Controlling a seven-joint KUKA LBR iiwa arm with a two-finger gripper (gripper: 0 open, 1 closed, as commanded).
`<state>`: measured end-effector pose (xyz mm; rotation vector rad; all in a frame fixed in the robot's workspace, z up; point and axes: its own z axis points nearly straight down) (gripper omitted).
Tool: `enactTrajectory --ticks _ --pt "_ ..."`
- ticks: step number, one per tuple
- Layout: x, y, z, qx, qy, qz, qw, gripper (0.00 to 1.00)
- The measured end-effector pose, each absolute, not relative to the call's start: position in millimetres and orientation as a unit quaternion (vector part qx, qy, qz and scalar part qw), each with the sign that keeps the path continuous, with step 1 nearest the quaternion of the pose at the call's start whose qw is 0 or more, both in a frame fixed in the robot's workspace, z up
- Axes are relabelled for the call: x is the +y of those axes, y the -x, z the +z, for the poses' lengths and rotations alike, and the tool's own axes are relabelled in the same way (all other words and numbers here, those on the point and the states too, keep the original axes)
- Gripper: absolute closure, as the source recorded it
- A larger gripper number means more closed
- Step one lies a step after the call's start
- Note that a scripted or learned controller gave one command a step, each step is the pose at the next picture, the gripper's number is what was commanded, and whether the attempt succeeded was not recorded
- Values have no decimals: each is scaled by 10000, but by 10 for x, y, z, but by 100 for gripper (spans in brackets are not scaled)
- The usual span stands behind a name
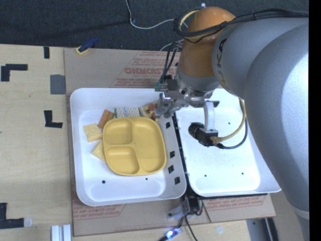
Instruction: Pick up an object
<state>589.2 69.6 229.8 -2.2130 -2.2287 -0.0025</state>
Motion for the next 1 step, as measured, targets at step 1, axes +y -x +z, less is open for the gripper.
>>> enactTrajectory --ticks 1 --pt "869 -6101 2177 -7078 7064 7 -2 100"
